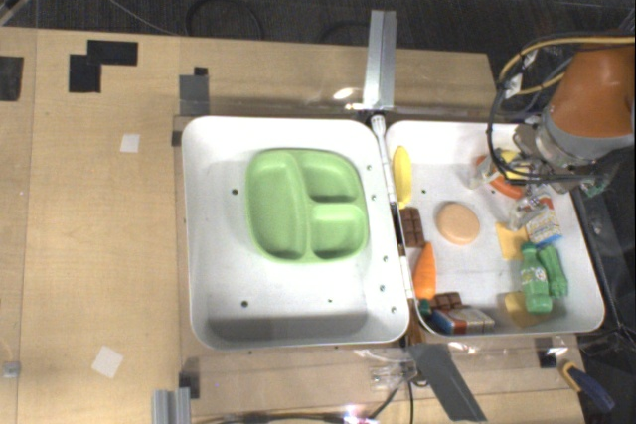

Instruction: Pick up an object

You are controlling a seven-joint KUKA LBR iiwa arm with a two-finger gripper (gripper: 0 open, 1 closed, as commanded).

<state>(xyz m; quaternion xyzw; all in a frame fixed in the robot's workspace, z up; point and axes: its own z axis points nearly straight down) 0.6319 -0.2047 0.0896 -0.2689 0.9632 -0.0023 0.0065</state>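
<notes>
The right bin point(437, 146) holds several small items: a yellow banana point(402, 174) along its left wall, a round tan bun point(459, 223), an orange carrot point(424, 271), a brown chocolate bar point(412, 229), a yellow cheese wedge point(509, 241) and green packs point(542, 279). My gripper point(524, 182) hangs low over the bin's upper right part, under the grey wrist and its orange band point(596, 94). It sits among a red-orange item point(503, 180) and a white packet point(538, 219). The wrist hides what lies directly beneath it.
The left bin point(214, 243) bears a green divided plate point(303, 204). A metal post point(381, 55) stands behind the wall between the bins. More small pieces point(462, 315) lie along the right bin's front wall. Cables point(517, 65) loop by the arm.
</notes>
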